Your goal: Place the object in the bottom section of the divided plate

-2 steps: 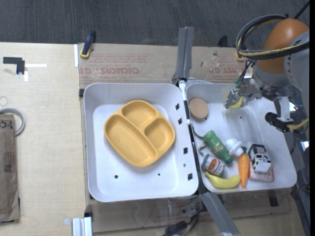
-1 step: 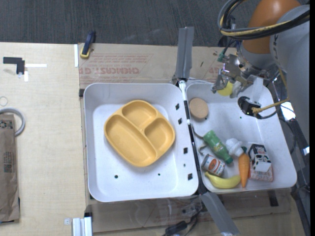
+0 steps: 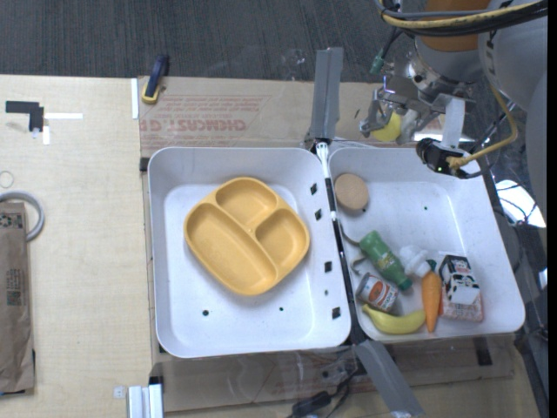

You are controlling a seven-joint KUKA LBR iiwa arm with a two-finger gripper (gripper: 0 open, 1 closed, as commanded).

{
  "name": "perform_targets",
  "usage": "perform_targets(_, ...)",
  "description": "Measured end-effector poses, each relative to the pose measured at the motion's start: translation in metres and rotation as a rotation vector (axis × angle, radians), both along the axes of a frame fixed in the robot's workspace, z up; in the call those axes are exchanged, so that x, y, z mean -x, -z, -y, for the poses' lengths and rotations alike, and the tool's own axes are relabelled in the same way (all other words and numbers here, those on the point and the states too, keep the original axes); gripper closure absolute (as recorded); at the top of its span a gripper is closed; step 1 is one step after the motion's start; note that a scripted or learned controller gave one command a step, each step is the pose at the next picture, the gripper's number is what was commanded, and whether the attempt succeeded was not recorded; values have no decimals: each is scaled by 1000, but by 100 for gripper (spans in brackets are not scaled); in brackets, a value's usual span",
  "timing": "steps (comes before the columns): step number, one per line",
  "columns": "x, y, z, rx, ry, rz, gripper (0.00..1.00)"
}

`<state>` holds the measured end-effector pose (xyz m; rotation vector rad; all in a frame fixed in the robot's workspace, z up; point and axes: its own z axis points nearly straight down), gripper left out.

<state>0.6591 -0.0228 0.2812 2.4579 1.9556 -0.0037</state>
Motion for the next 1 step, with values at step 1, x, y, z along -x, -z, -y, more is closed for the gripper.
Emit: perform_targets(1, 0, -18, -69, 1, 128, 0, 100)
